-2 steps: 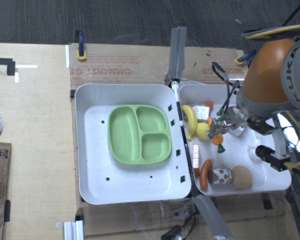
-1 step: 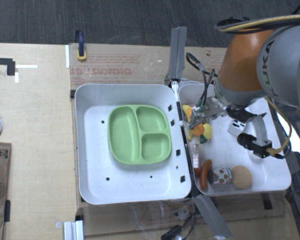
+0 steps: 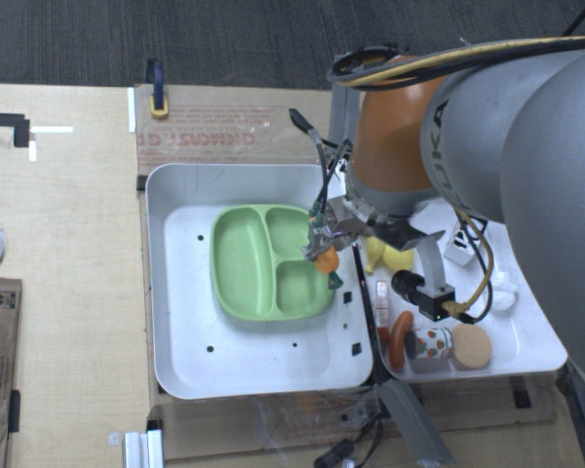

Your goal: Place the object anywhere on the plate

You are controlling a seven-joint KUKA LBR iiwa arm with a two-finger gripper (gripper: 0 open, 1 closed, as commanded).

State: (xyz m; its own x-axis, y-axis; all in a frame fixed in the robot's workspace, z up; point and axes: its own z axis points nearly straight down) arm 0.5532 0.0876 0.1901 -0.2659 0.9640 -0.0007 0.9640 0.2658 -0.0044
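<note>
Green plate (image 3: 258,261) in left bin (image 3: 175,291); toy food (image 3: 439,344) in right bin (image 3: 526,359)

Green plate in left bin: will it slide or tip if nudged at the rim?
The green plate lies flat on the smooth white bin floor, so it probably slides rather than tips. It looks like thin moulded plastic with three compartments: likely light and stiff.

Right bin (image 3: 526,359) half hidden under arm (image 3: 507,115)

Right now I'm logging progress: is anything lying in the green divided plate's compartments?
Seemingly empty: the green divided plastic plate shows bare compartments. A small orange object sits at its right rim by the claw; whether it rests on the plate, cannot tell.
</note>
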